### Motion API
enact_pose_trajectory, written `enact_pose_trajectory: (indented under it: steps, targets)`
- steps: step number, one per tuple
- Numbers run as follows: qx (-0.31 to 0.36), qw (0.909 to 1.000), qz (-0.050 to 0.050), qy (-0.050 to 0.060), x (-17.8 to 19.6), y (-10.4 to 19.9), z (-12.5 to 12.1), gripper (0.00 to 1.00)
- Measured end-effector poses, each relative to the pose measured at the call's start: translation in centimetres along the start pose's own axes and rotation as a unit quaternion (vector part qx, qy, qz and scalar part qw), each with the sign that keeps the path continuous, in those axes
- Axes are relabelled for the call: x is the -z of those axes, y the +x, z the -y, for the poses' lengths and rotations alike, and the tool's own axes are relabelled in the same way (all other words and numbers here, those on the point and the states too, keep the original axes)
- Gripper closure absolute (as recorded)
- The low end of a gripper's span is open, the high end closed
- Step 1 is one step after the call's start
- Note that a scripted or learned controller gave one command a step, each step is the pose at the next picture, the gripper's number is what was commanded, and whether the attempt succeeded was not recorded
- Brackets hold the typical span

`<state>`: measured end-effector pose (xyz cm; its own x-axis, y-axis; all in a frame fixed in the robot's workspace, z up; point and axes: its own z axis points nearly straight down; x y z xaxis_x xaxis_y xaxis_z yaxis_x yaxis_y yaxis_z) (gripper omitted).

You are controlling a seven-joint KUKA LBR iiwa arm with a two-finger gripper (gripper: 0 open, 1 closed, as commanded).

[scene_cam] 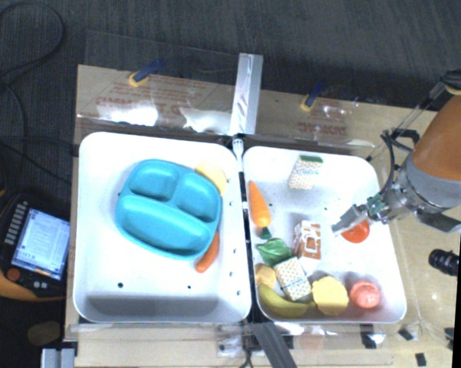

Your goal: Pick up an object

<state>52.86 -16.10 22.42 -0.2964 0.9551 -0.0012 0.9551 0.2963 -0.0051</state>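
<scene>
One small red tomato (357, 233) sits right under the gripper (353, 221), in the right bin (389, 192). It touches the tips, but I cannot tell if the gripper has it. The tomato looks round, smooth and light, so it may roll or slip. Grab it across its fat middle. A little box (308, 239) stands beside the gripper.

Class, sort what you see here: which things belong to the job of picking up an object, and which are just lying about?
Job in hand:
gripper
small red object right beside it
right bin

Lying about:
blue tray in the left bin
carrot
banana
handheld screen off the bench
</scene>
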Motion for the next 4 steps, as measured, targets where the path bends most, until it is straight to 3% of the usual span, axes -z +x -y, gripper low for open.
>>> enact_pose_trajectory:
  steps: [1, 2, 3, 4]
  targets:
    - [-0.062, 0.9981, 0.000, 0.000, -9.8, -0.3, -5.2, 1.00]
    - [-0.062, 0.9981, 0.000, 0.000, -9.8, -0.3, -5.1, 0.00]
    - [0.060, 0.9982, 0.001, -0.001, 5.2, 2.2, -9.3, 0.00]
    - [-0.171, 0.9852, -0.001, 0.001, -6.6, -1.8, -5.4, 0.00]
